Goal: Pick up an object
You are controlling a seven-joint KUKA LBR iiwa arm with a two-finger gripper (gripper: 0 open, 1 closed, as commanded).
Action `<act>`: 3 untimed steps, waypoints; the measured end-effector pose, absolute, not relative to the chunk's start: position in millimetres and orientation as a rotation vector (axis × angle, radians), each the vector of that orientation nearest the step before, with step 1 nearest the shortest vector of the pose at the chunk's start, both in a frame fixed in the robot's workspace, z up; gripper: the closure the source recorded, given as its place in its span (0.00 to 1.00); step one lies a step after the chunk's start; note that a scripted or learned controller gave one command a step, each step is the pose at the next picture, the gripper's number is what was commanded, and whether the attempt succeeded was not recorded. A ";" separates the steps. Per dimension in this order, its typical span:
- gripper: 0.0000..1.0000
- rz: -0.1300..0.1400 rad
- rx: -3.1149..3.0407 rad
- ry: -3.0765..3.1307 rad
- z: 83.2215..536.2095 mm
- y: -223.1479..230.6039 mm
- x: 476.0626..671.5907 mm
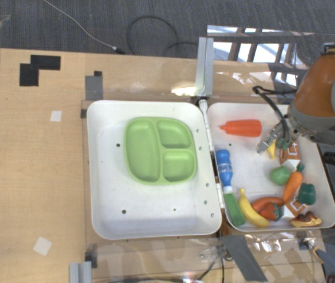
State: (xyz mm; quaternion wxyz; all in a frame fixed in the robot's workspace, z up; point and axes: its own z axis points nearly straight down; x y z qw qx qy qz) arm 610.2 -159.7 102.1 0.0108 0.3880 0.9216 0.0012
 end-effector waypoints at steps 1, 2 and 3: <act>1.00 0.010 1.321 2.827 234.7 -132.6 619.6; 0.00 0.004 1.329 2.836 228.3 -133.6 616.9; 0.00 0.004 1.159 2.907 97.4 -157.1 572.4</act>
